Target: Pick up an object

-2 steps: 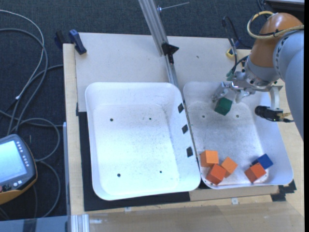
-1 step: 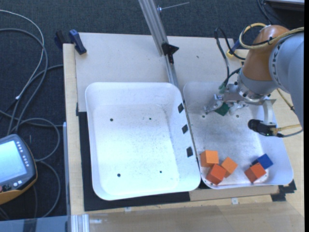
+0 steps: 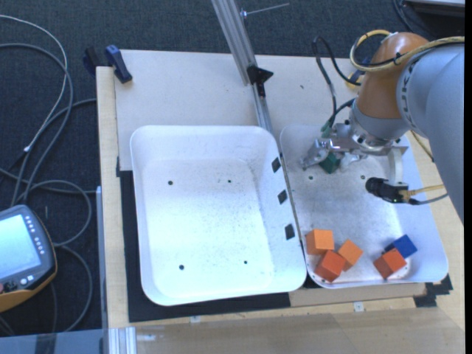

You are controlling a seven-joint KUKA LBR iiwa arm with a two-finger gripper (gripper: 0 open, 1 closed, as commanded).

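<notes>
a: orange blocks, mostly — three of them huddle at the lower edge of the right bin (image 3: 413,198): one orange block (image 3: 320,240) at the left, a second (image 3: 350,253) just beside it, and a darker red-orange block (image 3: 331,265) touching both from below.

b: and further right in that bin?

a: another red-orange block (image 3: 391,262) near the lower right corner, with a blue block (image 3: 403,245) touching it from above and to the right.

b: where is the arm?

a: the grey arm (image 3: 435,80) enters from the upper right of the frame, its orange band (image 3: 383,76) above the wrist. the end effector (image 3: 324,157) hangs over the upper left part of the right bin, well apart from the blocks. something small and dark green (image 3: 330,164) sits at its tip; whether it is a part of the tool or an object, i cannot tell.

b: clenched or released?

a: cannot tell; the tip is too small and cluttered to read.

b: the left bin?

a: the left bin (image 3: 147,198) fills the middle of the frame, white and speckled with a few dark dots. both bins rest on the pale table (image 3: 184,87). a metal rail (image 3: 232,28) slants down from the top of the frame toward the gap between the bins. a blue clamp (image 3: 118,61) sits at the table's upper left corner, and a handheld screen (image 3: 22,249) lies at the left edge on the dark floor.
</notes>
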